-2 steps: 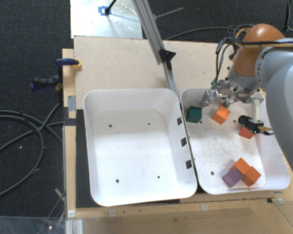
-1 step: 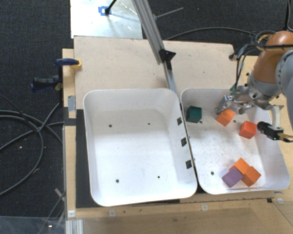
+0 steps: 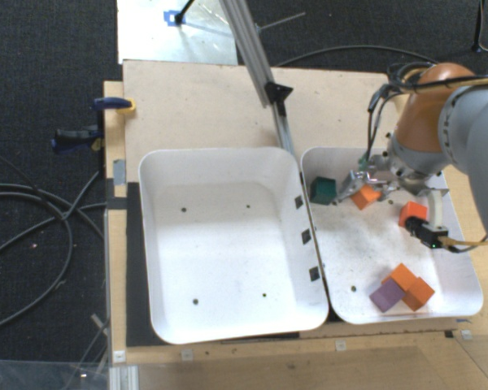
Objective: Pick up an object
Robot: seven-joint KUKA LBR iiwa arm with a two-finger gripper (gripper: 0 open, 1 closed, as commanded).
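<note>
Gripper over the right bin, an orange block between its fingers

Surface: a tan bench on dark carpet, cables far left of the gripper, a blue clamp at the bench's left edge. Count: two white bins, the left bin left of the gripper; one green block just left of it; three more orange blocks and one purple block below and right

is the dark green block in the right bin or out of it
In: the dark green block sits on the floor of the right white bin, near its upper-left corner.
</note>
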